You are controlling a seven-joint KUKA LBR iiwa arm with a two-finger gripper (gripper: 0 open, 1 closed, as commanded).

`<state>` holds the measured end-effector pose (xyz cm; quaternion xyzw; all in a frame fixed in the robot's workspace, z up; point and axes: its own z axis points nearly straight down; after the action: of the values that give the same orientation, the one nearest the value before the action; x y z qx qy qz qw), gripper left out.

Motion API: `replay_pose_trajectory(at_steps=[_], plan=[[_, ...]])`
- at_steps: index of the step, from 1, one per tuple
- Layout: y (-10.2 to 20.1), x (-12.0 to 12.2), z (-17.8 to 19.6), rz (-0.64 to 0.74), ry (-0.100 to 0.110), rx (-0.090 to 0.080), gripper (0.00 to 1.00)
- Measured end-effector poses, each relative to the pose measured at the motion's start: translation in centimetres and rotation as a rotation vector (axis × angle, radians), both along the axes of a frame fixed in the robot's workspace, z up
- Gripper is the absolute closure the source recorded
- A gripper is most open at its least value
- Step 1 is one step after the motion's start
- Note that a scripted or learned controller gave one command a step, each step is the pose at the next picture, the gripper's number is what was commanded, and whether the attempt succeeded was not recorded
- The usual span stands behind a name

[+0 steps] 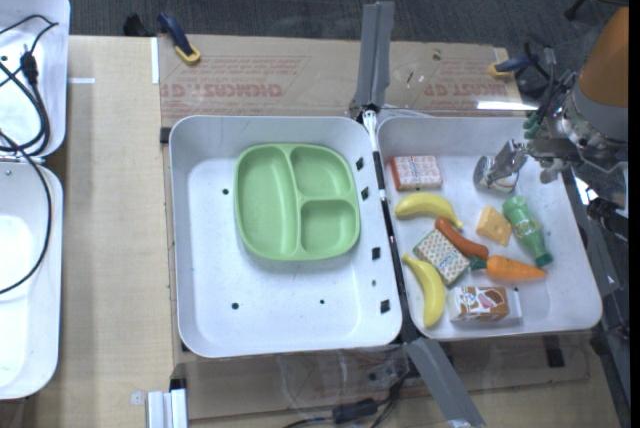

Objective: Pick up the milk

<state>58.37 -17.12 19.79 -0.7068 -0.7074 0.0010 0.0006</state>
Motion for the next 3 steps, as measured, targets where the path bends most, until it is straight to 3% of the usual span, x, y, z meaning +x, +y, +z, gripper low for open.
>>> replay_pose_trajectory(at_steps=[1,2,3], plan=[[6.1,-10.4,-8.5,-0.105,0.002,0.001,0.00],[4.7,-10.7,-10.7,0.277,0.001,0.002,0.00],[4.7,-10.7,-9.8,0.273,0.001,0.003,1.00]])
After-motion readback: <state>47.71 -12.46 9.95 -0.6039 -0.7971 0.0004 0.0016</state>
